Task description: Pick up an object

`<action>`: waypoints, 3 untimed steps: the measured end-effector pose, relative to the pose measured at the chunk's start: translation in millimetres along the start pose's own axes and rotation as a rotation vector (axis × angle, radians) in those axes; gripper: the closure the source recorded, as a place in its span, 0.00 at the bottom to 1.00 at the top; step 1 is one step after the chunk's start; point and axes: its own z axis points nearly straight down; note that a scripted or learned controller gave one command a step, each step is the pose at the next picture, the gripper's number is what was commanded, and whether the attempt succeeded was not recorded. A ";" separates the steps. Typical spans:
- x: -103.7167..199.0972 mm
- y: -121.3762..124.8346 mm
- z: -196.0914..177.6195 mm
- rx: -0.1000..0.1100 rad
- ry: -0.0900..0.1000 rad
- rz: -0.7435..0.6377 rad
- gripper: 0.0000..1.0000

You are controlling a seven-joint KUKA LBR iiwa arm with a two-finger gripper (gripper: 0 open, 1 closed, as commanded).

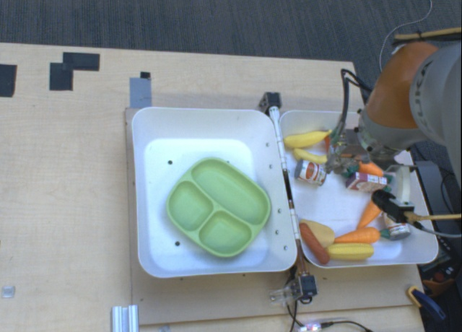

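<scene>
Two white bins side by side on the wooden bench (65,201). Left bin (144,201) holds a green three-compartment plate (219,207), lying flat, tilted diagonal to the bin walls. Right bin (426,251) carries the clutter: a yellow banana (304,138) near the far edge, a small can (311,172) on its side just below it with a red-and-white label, writing too small to read. Near edge: a reddish sausage-like piece (313,242), another yellow banana (350,252), and an orange carrot (357,236) touching it. Another carrot (369,213) stands slantwise above. A carton with a red and green label (364,180), print illegible. Tool (338,151) low over the far part of the right bin, beside the can; cannot tell how it stands, blurred and hidden by the wrist.
</scene>
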 end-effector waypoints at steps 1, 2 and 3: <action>-65.7 67.9 15.7 0.001 -0.001 0.001 1.00; -122.3 90.9 -4.3 -0.002 -0.002 0.000 1.00; -121.4 91.0 -3.8 -0.001 -0.002 0.000 0.00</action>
